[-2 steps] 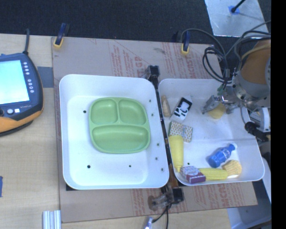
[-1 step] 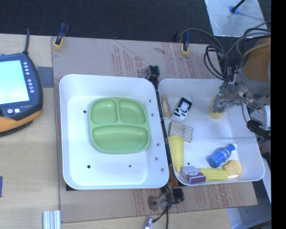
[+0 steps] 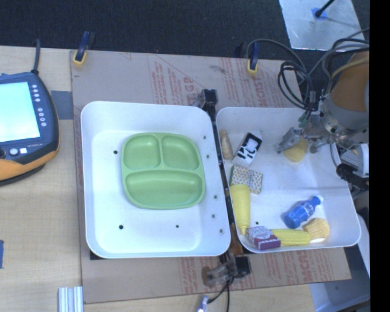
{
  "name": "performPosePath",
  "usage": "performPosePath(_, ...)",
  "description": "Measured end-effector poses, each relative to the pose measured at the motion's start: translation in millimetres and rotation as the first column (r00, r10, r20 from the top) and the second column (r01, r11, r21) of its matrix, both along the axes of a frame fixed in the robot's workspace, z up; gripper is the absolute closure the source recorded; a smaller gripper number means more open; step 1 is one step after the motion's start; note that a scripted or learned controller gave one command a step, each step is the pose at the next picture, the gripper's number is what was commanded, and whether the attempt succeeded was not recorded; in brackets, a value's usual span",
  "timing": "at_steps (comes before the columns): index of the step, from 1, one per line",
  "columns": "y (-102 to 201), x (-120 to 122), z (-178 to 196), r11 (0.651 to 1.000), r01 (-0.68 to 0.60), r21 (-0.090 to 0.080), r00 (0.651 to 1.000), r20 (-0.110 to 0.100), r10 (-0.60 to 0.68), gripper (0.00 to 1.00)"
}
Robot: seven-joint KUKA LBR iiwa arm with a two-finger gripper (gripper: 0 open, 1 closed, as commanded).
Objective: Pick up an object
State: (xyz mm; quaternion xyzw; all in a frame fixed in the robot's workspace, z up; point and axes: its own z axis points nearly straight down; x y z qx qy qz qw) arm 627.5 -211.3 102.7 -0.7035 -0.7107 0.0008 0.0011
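Note:
My gripper (image 3: 300, 143) is low over the back right part of the right bin (image 3: 338, 203). Its two grey fingers (image 3: 287, 140) stand apart, so it is open. A pale yellow object (image 3: 297, 153) lies on the bin floor just below and between them. The view does not show whether they touch it. Further objects in this bin are a black and white item (image 3: 248, 149), a small tan piece (image 3: 226, 145), a patterned square (image 3: 247, 178), a yellow block (image 3: 240, 205), a blue bottle (image 3: 302, 211), a corn cob (image 3: 317, 227), a banana (image 3: 289, 237) and a purple box (image 3: 264, 238).
The left bin (image 3: 101, 174) holds a green divided plate (image 3: 162, 170). A tablet controller (image 3: 16, 125) lies on the bench at the far left. Black cables (image 3: 292, 77) loop behind the right bin near the arm (image 3: 348, 93).

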Motion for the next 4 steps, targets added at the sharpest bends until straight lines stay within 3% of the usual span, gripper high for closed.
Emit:
performPosePath(1,63,29,-11,1.0,0.005,-0.001,1.0,0.002,-0.005,0.0)
performPosePath(2,23,29,38,1.0,0.008,-0.001,1.0,0.002,-0.008,0.0)
performPosePath(3,-1,14,-11,1.0,0.007,-0.001,1.0,-0.001,-0.007,0.0)
performPosePath(4,-1,14,0,1.0,0.004,-0.001,1.0,-0.001,-0.004,1.0)
